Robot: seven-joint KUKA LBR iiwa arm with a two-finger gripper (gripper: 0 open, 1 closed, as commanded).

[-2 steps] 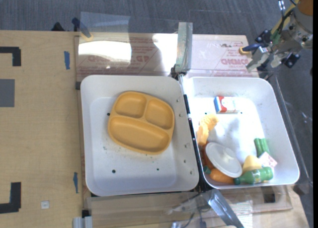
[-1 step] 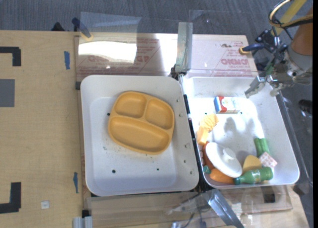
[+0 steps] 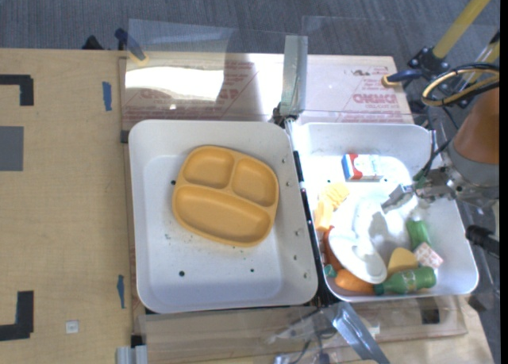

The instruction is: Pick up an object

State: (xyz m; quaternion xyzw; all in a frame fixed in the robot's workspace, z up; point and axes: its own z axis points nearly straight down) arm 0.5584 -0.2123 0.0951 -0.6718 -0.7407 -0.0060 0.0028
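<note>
Lighting: bright, even, from overhead. Glare: strong white sheen on the clear panel (image 3: 186, 77) behind the bins; right bin (image 3: 452, 148) interior washed out. Shadows: soft, short, under the orange tray (image 3: 226, 193). Focus: slightly soft throughout; no marked edge distortion.

- One fixed camera looks down on my desk (image 3: 55, 196) from above, at a slant.
- It stands far enough off to take in both white bins: left bin (image 3: 151, 275), right bin (image 3: 397, 136).
- My arm (image 3: 480, 136) enters at its right edge.
</note>
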